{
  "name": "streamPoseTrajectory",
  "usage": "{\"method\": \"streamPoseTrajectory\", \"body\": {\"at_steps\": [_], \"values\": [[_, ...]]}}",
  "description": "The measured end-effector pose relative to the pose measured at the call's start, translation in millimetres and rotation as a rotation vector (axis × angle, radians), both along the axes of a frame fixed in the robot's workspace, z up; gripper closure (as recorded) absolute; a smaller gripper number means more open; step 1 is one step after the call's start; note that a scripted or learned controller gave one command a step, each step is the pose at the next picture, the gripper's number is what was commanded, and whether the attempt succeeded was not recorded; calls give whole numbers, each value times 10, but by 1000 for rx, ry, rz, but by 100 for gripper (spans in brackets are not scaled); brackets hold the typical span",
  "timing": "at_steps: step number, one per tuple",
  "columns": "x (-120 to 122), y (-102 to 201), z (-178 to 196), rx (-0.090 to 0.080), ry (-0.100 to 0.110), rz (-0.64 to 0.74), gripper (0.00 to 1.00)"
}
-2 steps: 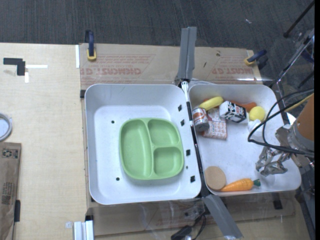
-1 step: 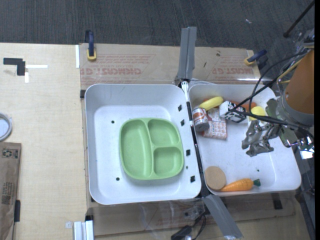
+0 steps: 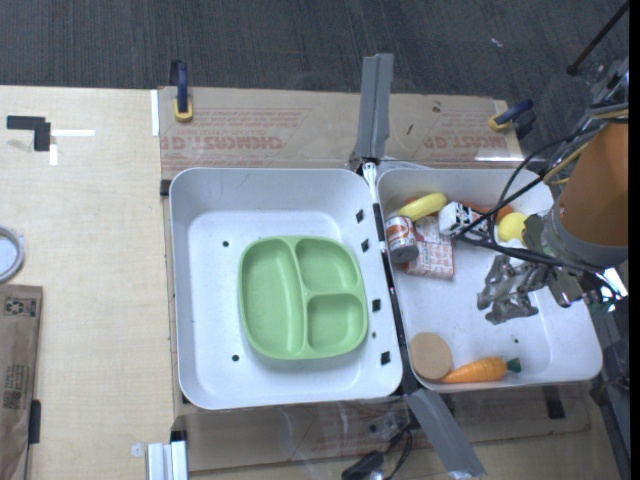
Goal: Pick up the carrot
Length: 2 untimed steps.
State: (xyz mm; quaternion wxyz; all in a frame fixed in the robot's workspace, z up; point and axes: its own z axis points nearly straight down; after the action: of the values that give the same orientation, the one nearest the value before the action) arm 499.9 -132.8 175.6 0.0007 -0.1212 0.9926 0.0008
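Lying tapered, smooth orange carrot [image 3: 477, 370], round tan disc [image 3: 432, 354] beside

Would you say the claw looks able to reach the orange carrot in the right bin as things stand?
Probably yes: the claw hangs above the orange carrot, nothing lies between them, though a round tan disc touches the carrot's tip.

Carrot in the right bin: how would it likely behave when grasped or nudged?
The carrot looks like a rigid toy, so probably stiff and light. Its round, tapered body may roll or pivot if nudged. It lies beside the tan disc near the bin's front wall, likely crowding the gripper.
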Motion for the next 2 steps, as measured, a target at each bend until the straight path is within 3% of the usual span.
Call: {"method": "streamPoseTrajectory", "body": {"at_steps": [1, 2], "values": [[0, 0, 1, 0, 0, 0, 0], [-4, 160, -800, -1, -10, 118, 0]]}}
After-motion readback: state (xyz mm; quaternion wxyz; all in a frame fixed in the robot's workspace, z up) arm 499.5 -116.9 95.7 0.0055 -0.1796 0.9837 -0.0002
